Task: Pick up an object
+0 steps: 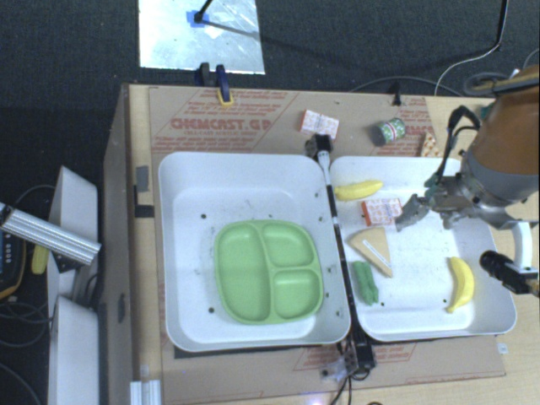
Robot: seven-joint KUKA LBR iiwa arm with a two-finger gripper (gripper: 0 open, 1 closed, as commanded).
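Within the right bin (498,315) lie five items. Nearest the hand (413,212) is a small red-and-white packet (382,210), lying flat with its long axis running roughly left to right; its printing is too small to read. Beside it toward the bin's far edge, a small yellow banana (358,191) lies with its long axis left to right, ends curling slightly toward the far side. Just in front of the packet rests a pale wedge-shaped item (374,249), tan along one edge, its narrow point directed toward the bin's near right. A green elongated item (365,281) lies beside the divider, long axis running near to far. A second banana (460,283) lies at the bin's right, long axis near to far, curved, tip toward the near edge.

Grey arm (506,154) enters from the right, the hand hanging over the bin just right of the packet. Whether the hand's fingers are apart or together cannot be told; nothing is seen between them.

Left bin (190,184) carries a green divided plate (270,271) with three compartments.

Surface (228,125) behind the bins is cardboard printed in red, reading approximately "CHEMCAST GP". On it sit a small white-and-red packet (319,124) and a small green can (391,131) on its side.
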